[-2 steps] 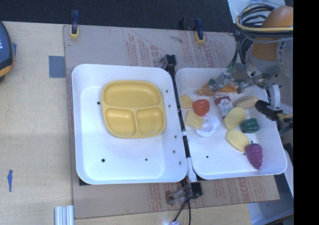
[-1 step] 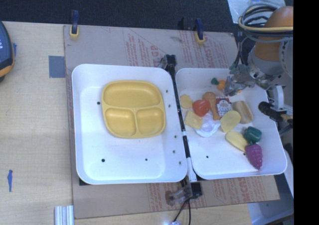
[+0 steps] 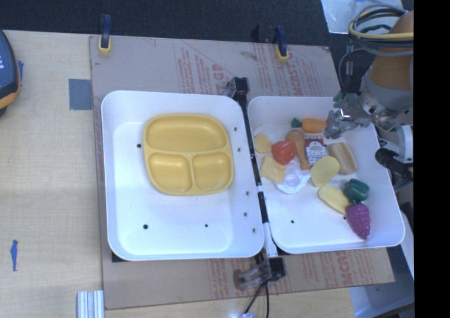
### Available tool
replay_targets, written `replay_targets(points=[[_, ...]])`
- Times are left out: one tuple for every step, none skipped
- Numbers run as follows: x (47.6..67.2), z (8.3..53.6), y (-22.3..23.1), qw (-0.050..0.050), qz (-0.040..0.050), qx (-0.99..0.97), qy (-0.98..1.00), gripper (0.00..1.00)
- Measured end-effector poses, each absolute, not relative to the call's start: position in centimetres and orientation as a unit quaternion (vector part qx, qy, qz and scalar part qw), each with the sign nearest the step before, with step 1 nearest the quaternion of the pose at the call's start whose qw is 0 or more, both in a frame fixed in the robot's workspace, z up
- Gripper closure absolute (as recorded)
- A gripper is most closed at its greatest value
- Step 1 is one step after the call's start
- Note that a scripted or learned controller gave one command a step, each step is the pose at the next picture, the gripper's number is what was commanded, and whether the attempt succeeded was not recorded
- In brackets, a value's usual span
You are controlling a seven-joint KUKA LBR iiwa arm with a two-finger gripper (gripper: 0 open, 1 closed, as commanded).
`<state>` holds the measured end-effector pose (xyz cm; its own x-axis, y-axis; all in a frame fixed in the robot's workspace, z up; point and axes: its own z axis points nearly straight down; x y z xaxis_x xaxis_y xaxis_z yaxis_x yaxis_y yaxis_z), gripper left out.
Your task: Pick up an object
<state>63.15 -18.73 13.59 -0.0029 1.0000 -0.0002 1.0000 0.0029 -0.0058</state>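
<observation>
Grey arm with orange band enters at 2 o'clock. Gripper low over right bin, its far edge; finger state cannot tell. Toy food heaped beneath: orange carrot, red tomato, purple grapes at 5 o'clock. Left bin holds yellow divided tray.

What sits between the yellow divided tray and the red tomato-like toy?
In the camera view: bare floor of the left bin, both bins' rims, then a pale yellow toy beside the red toy. Tray.
</observation>
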Motion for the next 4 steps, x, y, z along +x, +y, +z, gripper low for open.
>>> replay_targets(points=[[63.2,13.4,-18.7,0.002,0.0021,-0.706,-0.708,0.00],[65.6,8.9,-17.0,0.001,0.0020,-0.705,-0.709,0.00],[65.5,9.1,-15.6,0.002,0.0026,-0.705,-0.710,0.00],[65.6,9.2,-17.0,0.001,0.0016,-0.706,-0.708,0.00]])
